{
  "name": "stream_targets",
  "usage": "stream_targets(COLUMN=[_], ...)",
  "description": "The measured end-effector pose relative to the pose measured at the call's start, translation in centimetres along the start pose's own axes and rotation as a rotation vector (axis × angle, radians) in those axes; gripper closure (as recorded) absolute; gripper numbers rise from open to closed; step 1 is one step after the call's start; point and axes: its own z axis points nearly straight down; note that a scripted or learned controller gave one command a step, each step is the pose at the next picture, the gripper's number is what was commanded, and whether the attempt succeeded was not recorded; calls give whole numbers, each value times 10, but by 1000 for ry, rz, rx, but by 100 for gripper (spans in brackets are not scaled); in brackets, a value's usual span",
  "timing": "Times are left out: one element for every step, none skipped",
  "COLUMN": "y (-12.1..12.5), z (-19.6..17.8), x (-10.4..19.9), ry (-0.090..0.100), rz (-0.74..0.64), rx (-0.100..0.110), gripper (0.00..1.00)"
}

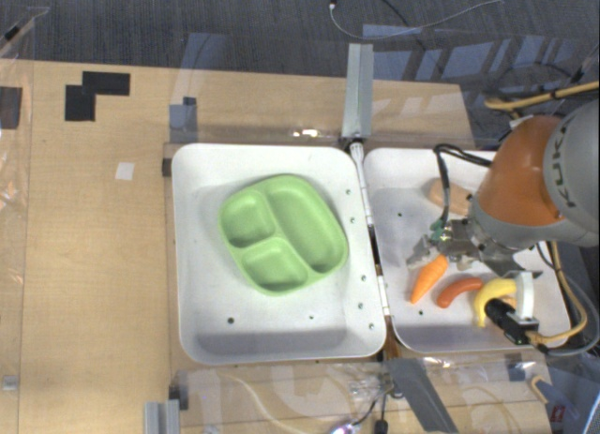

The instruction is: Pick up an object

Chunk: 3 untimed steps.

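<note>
Hand (433, 246) low in right white bin (403, 320), metal fingers just above top end of orange plastic carrot (427, 278); can't tell how far open or if gripping. Red sausage-shaped toy (457, 291) just right of carrot, yellow banana (491, 297) beyond. Green three-compartment plastic tray (281, 232) well left of hand, in left bin (202, 329) on wooden table (84, 263).

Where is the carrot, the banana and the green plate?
carrot (427, 278): camera view, middle of its orange body.
banana (491, 295): camera view, its yellow curve.
green plate (282, 232): camera view, the ridge where its compartments meet.
</note>
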Motion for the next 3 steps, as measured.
stream_targets(y=[3,2,-23], z=[-12,-10,19], x=[0,0,-16], ry=[-1,0,-1], rz=[-1,-1,-135], rx=[-8,-3,-19], gripper=[100,0,0])
